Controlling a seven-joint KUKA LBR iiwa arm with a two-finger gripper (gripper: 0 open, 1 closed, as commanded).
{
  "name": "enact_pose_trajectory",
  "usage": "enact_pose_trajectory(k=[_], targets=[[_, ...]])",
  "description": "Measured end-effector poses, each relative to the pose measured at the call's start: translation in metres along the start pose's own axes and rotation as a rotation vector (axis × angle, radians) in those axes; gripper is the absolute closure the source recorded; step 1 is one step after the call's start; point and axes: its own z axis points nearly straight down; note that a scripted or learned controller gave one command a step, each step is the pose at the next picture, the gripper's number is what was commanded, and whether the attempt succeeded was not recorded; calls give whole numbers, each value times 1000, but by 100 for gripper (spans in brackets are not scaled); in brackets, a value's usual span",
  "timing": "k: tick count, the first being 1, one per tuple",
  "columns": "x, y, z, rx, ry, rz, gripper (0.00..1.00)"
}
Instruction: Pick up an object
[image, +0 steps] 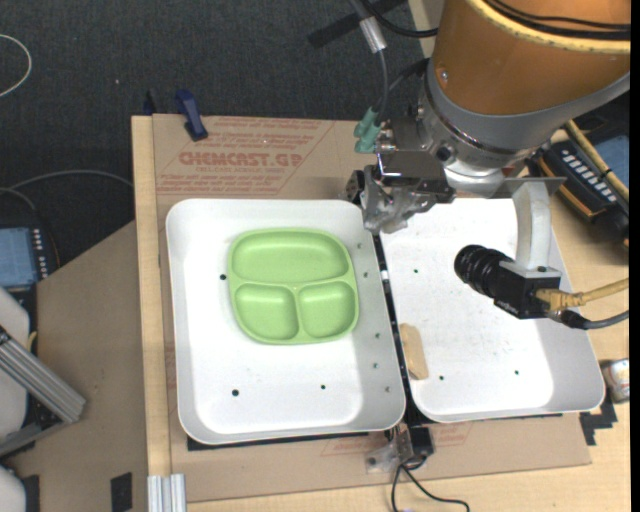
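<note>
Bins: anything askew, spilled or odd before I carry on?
Nothing spilled or damaged. The green tray lies flat in the left bin, slightly rotated against its walls. The gripper sits over the bins' shared edge at the far end, not over the tray.

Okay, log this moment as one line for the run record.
arm: over top edge between bins | gripper: nothing seen held | green divided tray: flat in left bin | right bin: no object seen
</note>
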Motion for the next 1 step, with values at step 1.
enact_pose_trajectory(k=[1], targets=[[-111, -1, 29, 8, -5, 22, 100]])
